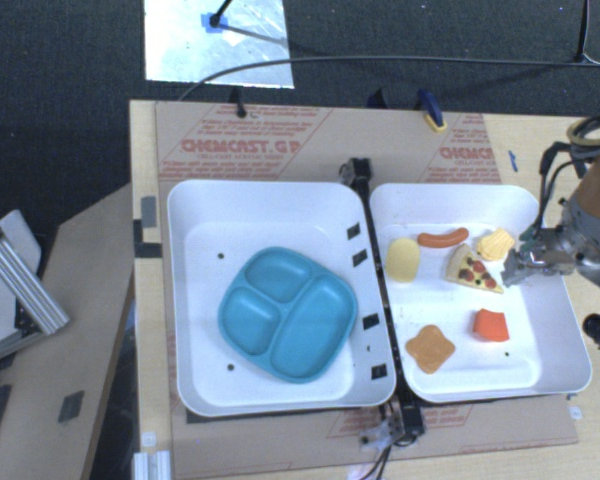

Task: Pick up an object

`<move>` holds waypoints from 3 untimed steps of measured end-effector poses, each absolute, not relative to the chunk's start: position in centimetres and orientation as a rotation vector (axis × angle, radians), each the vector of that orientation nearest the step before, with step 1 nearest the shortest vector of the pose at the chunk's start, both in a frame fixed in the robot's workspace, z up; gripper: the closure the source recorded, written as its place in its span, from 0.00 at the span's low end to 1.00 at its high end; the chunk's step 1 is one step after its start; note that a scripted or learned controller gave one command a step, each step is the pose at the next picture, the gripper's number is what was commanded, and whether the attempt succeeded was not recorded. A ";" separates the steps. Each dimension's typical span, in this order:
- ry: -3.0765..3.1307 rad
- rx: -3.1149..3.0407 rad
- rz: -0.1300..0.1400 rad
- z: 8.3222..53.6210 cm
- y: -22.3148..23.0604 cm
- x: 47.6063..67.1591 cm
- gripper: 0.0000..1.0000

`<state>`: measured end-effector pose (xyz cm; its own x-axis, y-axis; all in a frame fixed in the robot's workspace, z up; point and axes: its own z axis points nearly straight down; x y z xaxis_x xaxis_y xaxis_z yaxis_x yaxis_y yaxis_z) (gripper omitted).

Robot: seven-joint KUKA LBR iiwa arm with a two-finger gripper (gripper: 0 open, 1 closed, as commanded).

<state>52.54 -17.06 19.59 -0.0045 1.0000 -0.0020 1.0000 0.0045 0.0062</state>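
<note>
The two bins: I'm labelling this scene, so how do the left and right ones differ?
The left bin holds one blue divided plate; the right bin holds several small toy foods. The gripper sits at the right bin's edge, away from the left bin. Both are shallow and white.

My arm (592,203) comes in from three o'clock, wrist bent low, my pincer (520,264) pointing toward nine o'clock.

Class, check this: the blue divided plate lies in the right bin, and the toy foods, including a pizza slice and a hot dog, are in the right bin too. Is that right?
Not quite. The camera view shows the blue plate in the left bin, alone. The rest stands: the pizza slice and hot dog are in the right bin.
</note>
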 end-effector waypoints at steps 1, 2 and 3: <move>2.222 2.211 0.005 24.6 -17.1 52.7 1.00; 2.233 2.211 0.003 23.9 -11.4 51.8 1.00; 2.234 2.210 0.004 24.3 -5.9 51.2 1.00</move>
<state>51.22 -5.86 24.33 -0.0106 0.9999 0.0021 0.9999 0.0106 0.0011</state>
